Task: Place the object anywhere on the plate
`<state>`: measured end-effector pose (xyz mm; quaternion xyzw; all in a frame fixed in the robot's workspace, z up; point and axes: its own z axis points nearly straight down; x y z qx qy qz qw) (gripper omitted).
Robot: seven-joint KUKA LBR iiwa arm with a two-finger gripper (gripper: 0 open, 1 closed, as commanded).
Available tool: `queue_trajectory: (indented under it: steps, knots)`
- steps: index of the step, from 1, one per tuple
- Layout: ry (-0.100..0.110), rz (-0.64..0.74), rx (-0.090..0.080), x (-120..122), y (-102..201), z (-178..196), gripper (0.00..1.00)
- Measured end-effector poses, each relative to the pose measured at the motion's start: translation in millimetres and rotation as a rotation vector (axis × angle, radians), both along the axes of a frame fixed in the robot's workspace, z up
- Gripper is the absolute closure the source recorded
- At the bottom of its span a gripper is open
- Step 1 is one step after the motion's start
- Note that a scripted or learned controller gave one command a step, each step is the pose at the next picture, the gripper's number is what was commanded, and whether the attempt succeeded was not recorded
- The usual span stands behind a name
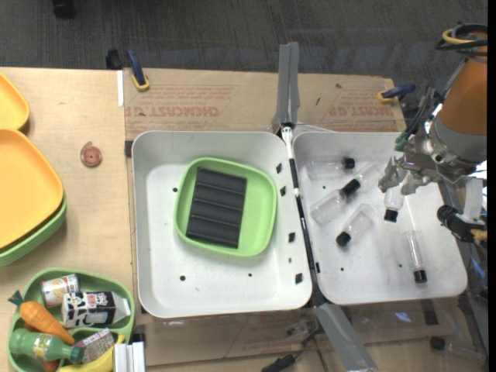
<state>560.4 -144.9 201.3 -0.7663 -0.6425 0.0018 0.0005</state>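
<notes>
A green plate (263,200) lies in the left white bin (155,231), and a black ribbed block (217,208) rests on it. Several clear vials with black caps lie in the right white bin (372,277), among them one (351,187) near the middle and one (415,256) at the front right. My gripper (397,178) is over the right part of that bin, far from the plate. One clear vial (391,204), its black cap pointing down in the view, sits right at the gripper's tip. Whether the vial is gripped cannot be made out.
A metal divider (288,91) runs between the bins. To the left on the bench are stacked orange and green plates (27,200), a small round pink thing (91,155) and a green bowl of toy food (70,320). Clamps (138,74) hold the cardboard behind the bins.
</notes>
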Motion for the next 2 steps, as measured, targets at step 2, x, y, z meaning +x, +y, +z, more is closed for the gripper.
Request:
queue_trajectory:
  steps: [2]
  knots:
    - [0.001, 0.452, 0.002, 3.2, 126.6, -11.0, 1.00]
